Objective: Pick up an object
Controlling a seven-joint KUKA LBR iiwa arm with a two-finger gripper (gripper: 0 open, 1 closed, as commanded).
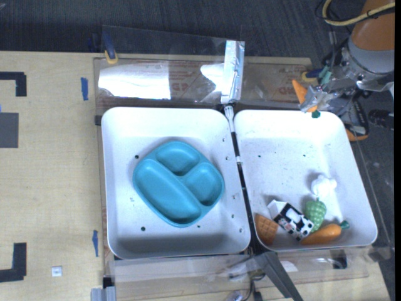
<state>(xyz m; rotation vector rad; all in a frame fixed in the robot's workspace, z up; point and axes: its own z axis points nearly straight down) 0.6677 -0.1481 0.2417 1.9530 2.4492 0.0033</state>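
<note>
The table (44, 168) is pale wood-coloured and carries two shallow white bins side by side. The left bin (119, 130) holds a teal divided plate (178, 182), lying flat near its middle, with three moulded compartments and rounded corners. The right bin (276, 143) is speckled with small dark marks, and its things are gathered at its near edge. The grey arm (376, 39), with its orange band, sits at the far right corner of the right bin; its gripper (316, 102) hangs over the bin's far rim, well apart from the things below, and whether the jaws are released or clenched cannot be told at this size. In the cluster, an orange carrot (324, 233) lies at a slant against the near wall, beside a green bumpy piece (316, 212). A brown waffle-patterned piece (265, 227) sits at the left. A black-and-white toy (293, 221) rests between them. A small white object (323, 186) lies just behind the green piece.
</note>
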